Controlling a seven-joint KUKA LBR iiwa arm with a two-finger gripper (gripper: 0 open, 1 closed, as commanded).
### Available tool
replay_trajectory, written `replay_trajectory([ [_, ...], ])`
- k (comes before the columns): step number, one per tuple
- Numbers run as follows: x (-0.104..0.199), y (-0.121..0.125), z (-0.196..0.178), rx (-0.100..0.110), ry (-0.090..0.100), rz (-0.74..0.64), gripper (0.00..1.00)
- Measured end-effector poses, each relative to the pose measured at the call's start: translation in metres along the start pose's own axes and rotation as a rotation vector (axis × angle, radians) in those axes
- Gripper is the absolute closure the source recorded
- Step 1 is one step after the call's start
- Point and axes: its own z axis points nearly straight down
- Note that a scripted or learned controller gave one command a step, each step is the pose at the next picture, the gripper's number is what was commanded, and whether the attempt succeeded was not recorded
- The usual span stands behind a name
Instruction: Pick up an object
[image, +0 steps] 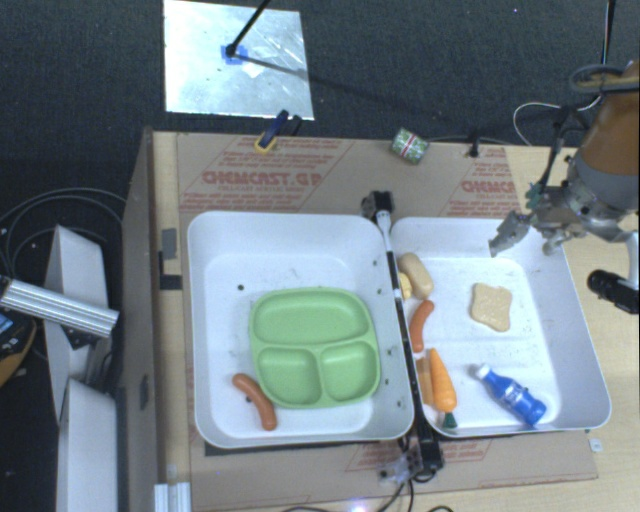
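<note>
Scanning L to R: left bin (215, 300) holds a green divided plate (315, 345) w/ a sausage (255, 400) at its lower-left corner. Right bin (560, 330) has a bread roll (415, 273), second sausage (421, 324), carrot (441, 379), cracker (491, 306), blue bottle (511, 394). End effector (527, 232) hovers over the bin's top edge, fingers spread, nothing between them. Nearest target, I'd judge: the cracker, just below-left of it, no strong long axis.

**Bright bins, soft focus**

Even overhead light washes out the white bins (300, 240). A foil sheet (238, 58) at far left glares. Shadows are faint (a thin one rims the green tray (315, 345)). The arm (610, 150) at right looks blurred; overall detail is soft.
</note>
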Motion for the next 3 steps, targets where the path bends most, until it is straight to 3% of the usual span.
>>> replay_trajectory([
  [1,-0.021,-0.033,0.105,0.002,0.001,0.002,0.00],
  [2,0.026,-0.027,0.102,0.001,0.001,-0.001,0.00],
  [3,-0.020,-0.028,0.148,0.001,-0.001,0.002,0.00],
])
